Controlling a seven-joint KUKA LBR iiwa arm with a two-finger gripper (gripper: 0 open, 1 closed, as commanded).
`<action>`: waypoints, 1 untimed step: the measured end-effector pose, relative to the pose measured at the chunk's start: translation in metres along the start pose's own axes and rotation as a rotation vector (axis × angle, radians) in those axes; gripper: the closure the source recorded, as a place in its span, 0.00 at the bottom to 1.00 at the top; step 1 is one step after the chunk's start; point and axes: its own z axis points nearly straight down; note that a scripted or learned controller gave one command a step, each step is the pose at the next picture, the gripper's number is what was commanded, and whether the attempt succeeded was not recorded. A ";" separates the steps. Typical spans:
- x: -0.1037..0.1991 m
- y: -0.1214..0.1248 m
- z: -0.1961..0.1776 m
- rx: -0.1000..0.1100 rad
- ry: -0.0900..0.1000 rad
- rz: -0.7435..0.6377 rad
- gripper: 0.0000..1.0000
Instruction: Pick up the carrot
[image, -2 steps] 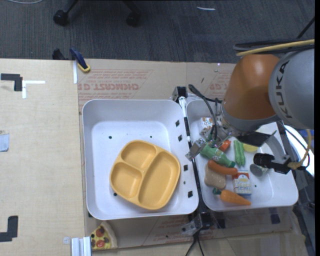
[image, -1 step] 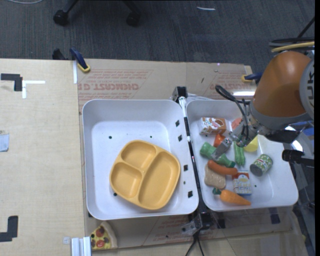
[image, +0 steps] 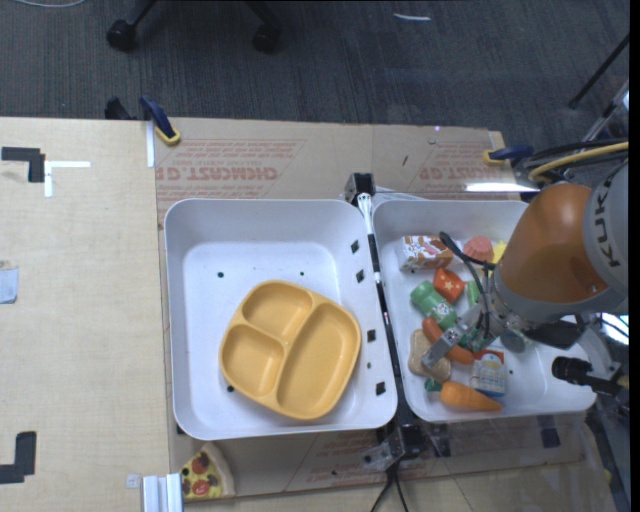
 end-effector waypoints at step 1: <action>-0.002 0.002 -0.010 -0.004 -0.003 0.005 1.00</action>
